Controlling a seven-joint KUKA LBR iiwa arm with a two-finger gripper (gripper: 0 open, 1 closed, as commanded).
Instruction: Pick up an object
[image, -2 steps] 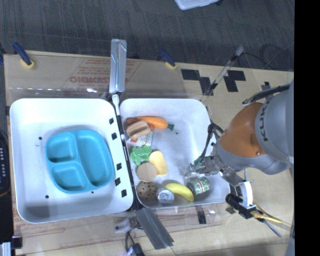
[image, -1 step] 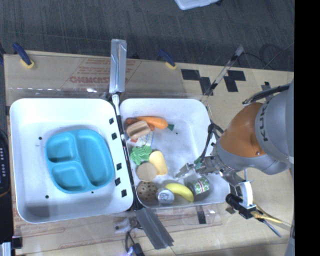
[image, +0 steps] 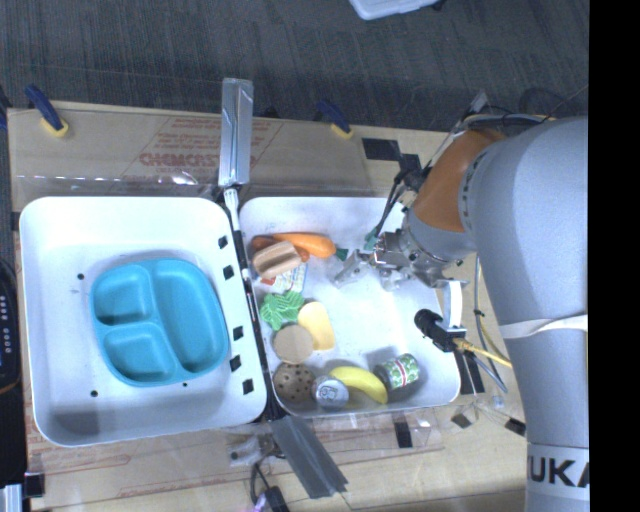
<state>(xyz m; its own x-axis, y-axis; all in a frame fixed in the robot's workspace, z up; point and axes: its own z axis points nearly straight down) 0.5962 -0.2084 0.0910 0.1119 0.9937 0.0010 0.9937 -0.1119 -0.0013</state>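
**Arm Hovering Over a Crowded Bin**

Here the grey KUKA arm (image: 530, 250) is reaching in from the right, its gripper (image: 352, 268) hanging low in the right bin (image: 420, 225), just right of the carrot (image: 305, 243) and the hot dog (image: 277, 260). The metal fingers (image: 345, 272) seem to be standing slightly apart with nothing between them, though the view is blurry there. Toy food is crowding the bin's left and near side: a green leafy piece (image: 281, 308), a yellow slice (image: 317, 324), a tan disc (image: 294, 345), a banana (image: 359, 383) and a green can (image: 400, 372). In the left bin (image: 50, 300) a blue divided tray (image: 158, 320) is lying flat.
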